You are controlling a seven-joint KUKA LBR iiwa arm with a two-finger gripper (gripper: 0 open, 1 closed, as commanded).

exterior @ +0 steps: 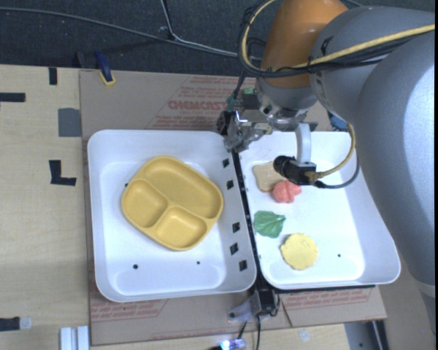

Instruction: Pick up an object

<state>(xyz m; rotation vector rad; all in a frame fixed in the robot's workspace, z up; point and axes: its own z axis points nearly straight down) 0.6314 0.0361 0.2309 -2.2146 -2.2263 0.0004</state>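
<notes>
i see the gripper [242, 126] over the far end of the divider between the two bins, and i cannot tell how its jaws stand. in the right bin [365, 261] lie a pink piece [285, 191], a tan piece [264, 176], a green leaf [269, 223] and a yellow disc [299, 251]. the left bin [109, 268] holds a yellow tray [171, 201].

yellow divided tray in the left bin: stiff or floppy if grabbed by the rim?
The yellow divided tray looks like moulded plastic with raised dividers, so probably stiff and light. It lies flat and wide, so unlikely to roll. Its glossy rim may slip between fingers.
</notes>
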